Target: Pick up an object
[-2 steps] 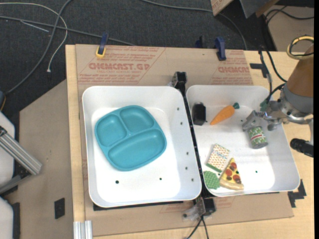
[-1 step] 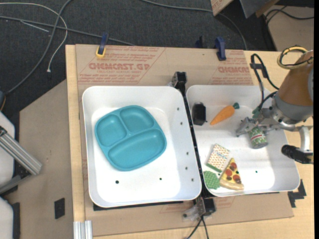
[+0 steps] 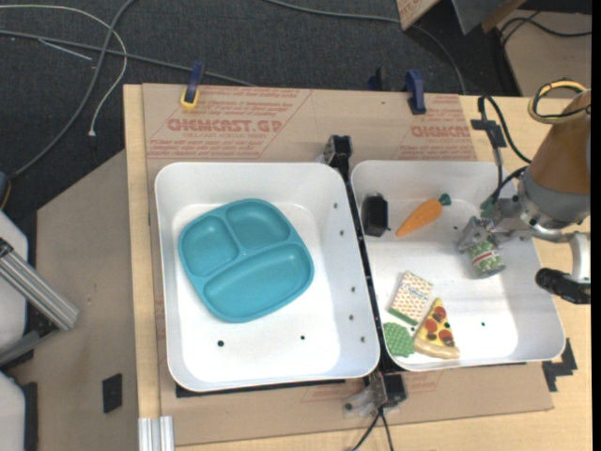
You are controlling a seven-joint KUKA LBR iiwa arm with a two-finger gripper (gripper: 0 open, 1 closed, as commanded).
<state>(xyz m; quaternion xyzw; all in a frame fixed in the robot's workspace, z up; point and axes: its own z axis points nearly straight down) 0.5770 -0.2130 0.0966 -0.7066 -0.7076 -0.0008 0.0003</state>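
Beneath the pincer (image 3: 481, 242), in the right-hand white bin (image 3: 526, 341), sits a small can (image 3: 486, 259) with a green, white and red label, lying tilted against the bin floor. The pincer's metal tips crowd the can's upper end, touching or nearly touching it, yet whether they are spread or closed on it cannot be told from this slanted view, so no grip can be confirmed.

Sharing that bin, to the pincer's left, an orange toy carrot (image 3: 419, 216) with a small green tip lies at a slant, and farther left a black block (image 3: 376, 213) rests just beside the bin's left wall. Below and left of the pincer, toward the bin's near edge, a patterned cracker box (image 3: 410, 297) lies flat, touching a toy pizza slice (image 3: 436, 330) with red topping rounds; a green dotted piece (image 3: 398, 338) lies just beside the slice, against the near-left corner.

Well apart to the pincer's left, across the dividing walls, the left white bin (image 3: 188, 346) holds a turquoise divided plate (image 3: 246, 258) with three compartments, turned at an angle and lying flat.

Both bins rest side by side on a cardboard-covered counter (image 3: 244, 118), held by a blue-and-yellow clamp (image 3: 193, 84) and a blue clamp (image 3: 415, 91) at its far edge.

The grey arm (image 3: 563, 172), with its orange band, stands above and right of the pincer.
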